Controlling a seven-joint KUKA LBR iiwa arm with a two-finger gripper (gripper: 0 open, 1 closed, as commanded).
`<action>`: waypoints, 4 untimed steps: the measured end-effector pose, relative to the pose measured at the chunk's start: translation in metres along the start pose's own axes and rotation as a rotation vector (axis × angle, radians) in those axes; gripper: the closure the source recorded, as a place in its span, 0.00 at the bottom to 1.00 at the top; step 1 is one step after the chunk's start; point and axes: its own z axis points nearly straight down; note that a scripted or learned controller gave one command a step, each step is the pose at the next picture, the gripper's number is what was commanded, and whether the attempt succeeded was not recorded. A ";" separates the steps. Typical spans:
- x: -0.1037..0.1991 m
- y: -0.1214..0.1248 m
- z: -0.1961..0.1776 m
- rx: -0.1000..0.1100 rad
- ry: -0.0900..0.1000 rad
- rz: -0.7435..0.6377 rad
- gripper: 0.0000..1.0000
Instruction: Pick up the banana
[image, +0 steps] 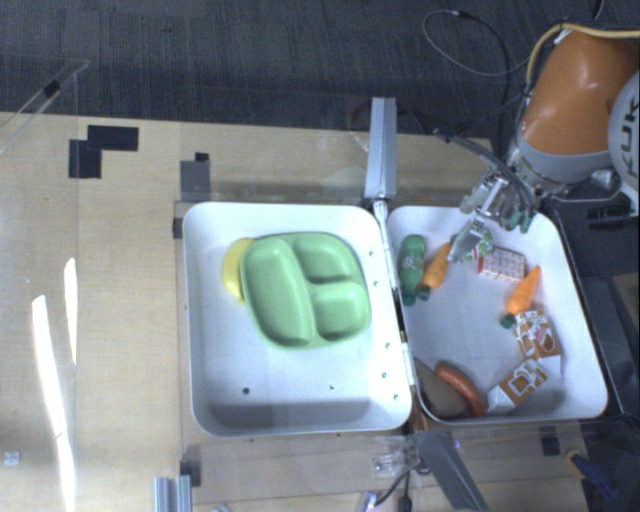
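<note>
Over in the left bin (200, 300), the banana (233, 270) lies mostly hidden, a yellow edge poking out from under the left side of the green tray (305, 288). Well away from that tray, the gripper (470, 243) hangs over the right bin's (575, 300) upper part, beside a bottle (412, 262) and carrot (436, 268); whether it's clenched or released, I can't tell.
</note>
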 end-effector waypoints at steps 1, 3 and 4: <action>0.020 -0.058 0.138 0.000 -0.004 -0.094 0.00; 0.005 -0.045 0.139 0.000 -0.004 0.024 0.00; 0.005 -0.045 0.139 0.000 -0.004 0.024 0.00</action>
